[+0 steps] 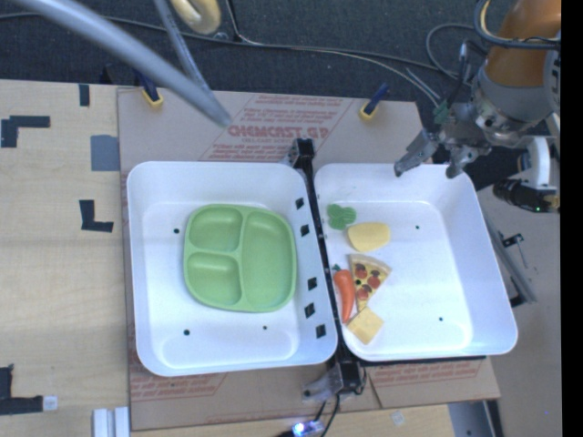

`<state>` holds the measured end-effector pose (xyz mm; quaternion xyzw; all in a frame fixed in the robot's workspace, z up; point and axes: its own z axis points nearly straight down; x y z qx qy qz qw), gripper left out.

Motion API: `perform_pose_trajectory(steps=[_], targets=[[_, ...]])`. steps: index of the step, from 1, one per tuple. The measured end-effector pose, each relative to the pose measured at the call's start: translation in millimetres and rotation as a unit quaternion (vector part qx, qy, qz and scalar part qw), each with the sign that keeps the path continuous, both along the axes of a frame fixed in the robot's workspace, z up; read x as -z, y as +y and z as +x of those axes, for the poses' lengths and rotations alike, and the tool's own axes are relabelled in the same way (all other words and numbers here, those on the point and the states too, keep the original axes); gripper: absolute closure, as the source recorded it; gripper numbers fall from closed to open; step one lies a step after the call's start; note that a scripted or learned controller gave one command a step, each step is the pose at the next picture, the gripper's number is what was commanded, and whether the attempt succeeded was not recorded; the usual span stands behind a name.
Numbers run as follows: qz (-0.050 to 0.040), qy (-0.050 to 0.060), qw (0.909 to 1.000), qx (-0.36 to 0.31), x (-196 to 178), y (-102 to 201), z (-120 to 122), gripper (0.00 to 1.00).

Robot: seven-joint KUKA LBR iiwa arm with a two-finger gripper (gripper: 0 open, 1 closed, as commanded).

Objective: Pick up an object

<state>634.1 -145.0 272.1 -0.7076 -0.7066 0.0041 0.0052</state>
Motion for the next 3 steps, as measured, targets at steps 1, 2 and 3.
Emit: perform_pose_trajectory(steps=[1, 2, 3], targets=[[-0.0010, -0.006, 1.0000, -0.001, -7, 0, 2, 0.00], [-0.0012, -0.003, 1.0000, -0.002, 49, 11, 3, 0.00], [-0.0014, -0.003, 1.0000, -0.001, 99, 12, -8, 0.00]])
